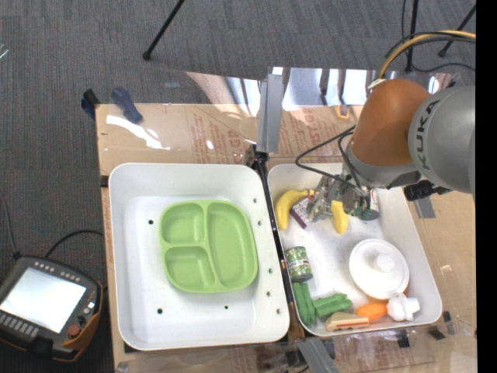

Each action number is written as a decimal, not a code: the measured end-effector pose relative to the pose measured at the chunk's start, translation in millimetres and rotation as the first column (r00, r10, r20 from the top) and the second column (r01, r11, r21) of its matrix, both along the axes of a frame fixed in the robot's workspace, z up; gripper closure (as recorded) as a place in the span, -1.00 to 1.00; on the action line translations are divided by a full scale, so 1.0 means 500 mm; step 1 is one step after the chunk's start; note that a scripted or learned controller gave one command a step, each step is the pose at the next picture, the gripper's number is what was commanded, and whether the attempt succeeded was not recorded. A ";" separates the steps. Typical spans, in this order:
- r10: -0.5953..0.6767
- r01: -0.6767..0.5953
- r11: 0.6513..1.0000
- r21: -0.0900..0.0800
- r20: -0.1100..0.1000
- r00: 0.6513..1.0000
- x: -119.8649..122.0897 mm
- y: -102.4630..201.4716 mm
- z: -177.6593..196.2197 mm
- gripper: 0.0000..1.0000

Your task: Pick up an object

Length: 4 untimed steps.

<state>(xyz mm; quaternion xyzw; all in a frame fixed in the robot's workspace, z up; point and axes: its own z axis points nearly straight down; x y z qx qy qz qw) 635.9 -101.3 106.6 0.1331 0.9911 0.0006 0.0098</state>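
End effector [332,202] low, arm bent over

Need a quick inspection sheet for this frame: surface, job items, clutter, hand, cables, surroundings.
Surface: bench bearing left bin and right bin side by side.
Job's things: in the right bin, two bananas, small jar, white lidded dish, green pieces, orange piece.
Clutter: green divided plate in the left bin.
Hand: hand low between the bananas; finger state unclear.
Cables: black cables looping by the wrist.
Surroundings: grey carpet, teach pendant, tripod leg.
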 end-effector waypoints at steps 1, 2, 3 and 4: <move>-0.111 0.111 0.994 0.003 -0.002 0.994 -0.002 0.078 0.268 1.00; -0.060 0.060 0.998 0.001 -0.011 0.998 0.000 0.072 0.364 1.00; 0.189 -0.189 0.982 0.003 -0.022 0.982 -0.035 -0.099 0.176 1.00; -0.038 0.038 0.999 0.003 -0.016 0.999 0.010 -0.005 0.227 1.00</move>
